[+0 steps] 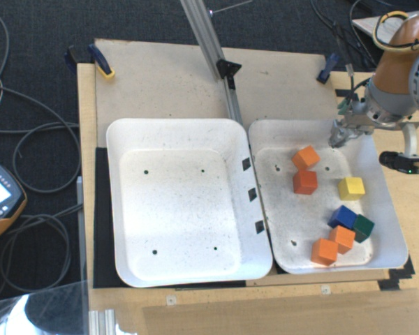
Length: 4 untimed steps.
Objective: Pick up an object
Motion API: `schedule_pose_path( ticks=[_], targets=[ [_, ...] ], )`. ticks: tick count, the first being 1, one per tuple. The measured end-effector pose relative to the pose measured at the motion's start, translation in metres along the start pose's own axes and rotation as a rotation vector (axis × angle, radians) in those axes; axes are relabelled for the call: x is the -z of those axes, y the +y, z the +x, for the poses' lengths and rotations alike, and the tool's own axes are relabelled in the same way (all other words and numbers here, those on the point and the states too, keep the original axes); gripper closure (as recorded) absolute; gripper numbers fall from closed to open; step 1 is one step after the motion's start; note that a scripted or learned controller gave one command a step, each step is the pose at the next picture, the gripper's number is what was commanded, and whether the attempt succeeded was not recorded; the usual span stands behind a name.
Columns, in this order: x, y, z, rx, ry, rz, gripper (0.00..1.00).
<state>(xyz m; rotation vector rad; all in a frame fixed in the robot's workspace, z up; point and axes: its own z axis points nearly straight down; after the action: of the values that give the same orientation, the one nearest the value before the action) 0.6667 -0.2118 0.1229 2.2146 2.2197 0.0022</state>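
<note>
Worktop (167,82) carries two bins; the left bin (119,187) has no blocks, the right bin (384,208) corrals them all. Claw (339,137) hovers just beside the orange cube (306,157), probably lining up. Can't tell its grip state.

Wooden bench (167,89) bears 2 white bins side by side: left bin (126,208), right bin (279,145)

There is one camera, fixed above the bench (195,82). It looks down at a slant and takes in both white bins, the left bin (126,138) and the right bin (384,208), from a middle distance. The arm (398,68) enters from the right edge.
</note>
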Motion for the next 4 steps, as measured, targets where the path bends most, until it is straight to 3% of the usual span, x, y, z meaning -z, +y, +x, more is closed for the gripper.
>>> schedule_pose_path(
  ticks=[3, 4],
  targets=[
    [0.167, 0.007, 0.000, -0.001, 0.001, -0.004, 1.00],
    [0.168, -0.008, 0.056, 0.003, 0.005, 0.006, 1.00]
  ],
)
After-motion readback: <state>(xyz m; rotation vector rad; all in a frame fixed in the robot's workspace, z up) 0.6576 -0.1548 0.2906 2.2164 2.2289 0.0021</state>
